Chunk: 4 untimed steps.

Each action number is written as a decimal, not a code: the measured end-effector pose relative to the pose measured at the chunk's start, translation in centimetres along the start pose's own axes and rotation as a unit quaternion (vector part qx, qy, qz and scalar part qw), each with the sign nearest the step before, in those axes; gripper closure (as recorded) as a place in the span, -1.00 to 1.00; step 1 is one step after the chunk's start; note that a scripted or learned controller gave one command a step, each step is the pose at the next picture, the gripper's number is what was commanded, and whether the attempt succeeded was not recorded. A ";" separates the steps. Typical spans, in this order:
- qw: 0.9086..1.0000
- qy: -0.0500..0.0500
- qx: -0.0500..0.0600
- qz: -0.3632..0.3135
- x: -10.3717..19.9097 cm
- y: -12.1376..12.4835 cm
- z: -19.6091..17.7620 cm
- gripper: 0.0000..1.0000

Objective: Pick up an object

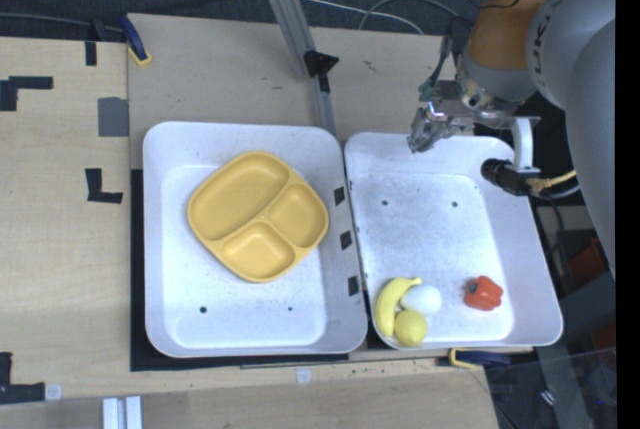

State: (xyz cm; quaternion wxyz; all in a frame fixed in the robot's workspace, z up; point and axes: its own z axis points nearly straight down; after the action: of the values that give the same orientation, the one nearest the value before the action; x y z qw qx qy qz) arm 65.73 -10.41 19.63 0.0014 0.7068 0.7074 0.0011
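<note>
Fruit (407,310) lies well apart from gripper (424,136).

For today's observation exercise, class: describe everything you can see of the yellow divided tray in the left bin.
The yellow divided tray looks like smooth moulded plastic, a rounded square with soft corners. Raised ridges split it into three compartments: one large and two smaller. All three hold nothing. It lies flat, right side up, turned at an angle to the bin's sides, in the upper middle of the left bin, resting on the bin's floor. Nothing else touches it.
</note>
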 end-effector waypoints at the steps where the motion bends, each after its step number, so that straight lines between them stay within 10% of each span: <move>1: 1.000 0.000 0.002 0.000 0.0 0.0 -1.4 1.00; 4: 1.000 0.001 0.004 -0.003 15.6 -6.8 -2.7 1.00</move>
State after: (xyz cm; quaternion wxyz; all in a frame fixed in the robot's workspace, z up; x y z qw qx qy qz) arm 58.89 5.17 22.26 -0.0020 0.7048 0.7094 -0.0013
